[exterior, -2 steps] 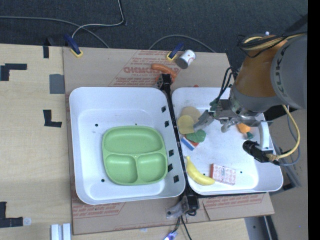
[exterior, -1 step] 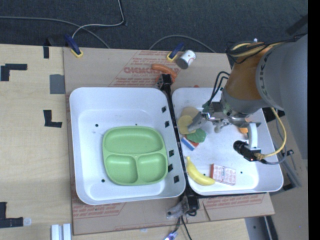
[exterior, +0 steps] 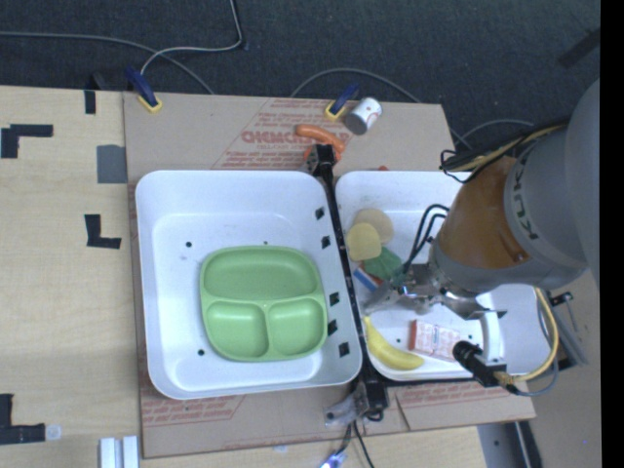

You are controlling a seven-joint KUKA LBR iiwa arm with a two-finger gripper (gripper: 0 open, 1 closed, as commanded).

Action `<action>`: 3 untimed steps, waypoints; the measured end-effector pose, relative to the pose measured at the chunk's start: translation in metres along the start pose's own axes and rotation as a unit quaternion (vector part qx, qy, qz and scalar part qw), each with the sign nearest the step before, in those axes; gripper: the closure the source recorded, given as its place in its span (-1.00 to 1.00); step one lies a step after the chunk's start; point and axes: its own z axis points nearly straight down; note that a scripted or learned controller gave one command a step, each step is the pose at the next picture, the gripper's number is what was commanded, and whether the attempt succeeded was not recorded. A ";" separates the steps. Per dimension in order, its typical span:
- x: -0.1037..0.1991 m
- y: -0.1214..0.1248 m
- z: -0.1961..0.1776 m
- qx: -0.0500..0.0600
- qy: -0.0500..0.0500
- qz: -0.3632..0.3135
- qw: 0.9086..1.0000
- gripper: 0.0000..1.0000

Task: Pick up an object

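In the right bin (exterior: 390,185) lie a pale yellow round piece (exterior: 367,239), a green object (exterior: 386,263), a small blue item (exterior: 363,279), a yellow banana (exterior: 390,353) and a red-and-white packet (exterior: 435,339). My gripper (exterior: 408,287) hangs low over the bin's middle, just right of the green object and above the banana. The wrist and its orange band (exterior: 483,217) cover the bin's right half. Nothing shows between the fingers.
The left bin (exterior: 166,203) holds a green divided plate (exterior: 263,300). Black clips run along the seam between the bins. Beyond the bins sit a small silver cylinder (exterior: 364,115), an orange tool (exterior: 322,135) and loose cables on cardboard.
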 end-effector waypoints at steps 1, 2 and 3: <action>-0.007 0.031 0.000 -0.001 0.000 0.000 1.000 -1.00; -0.003 0.110 0.000 -0.003 -0.001 -0.001 1.000 -1.00; -0.003 0.108 -0.009 0.000 0.000 -0.001 1.000 1.00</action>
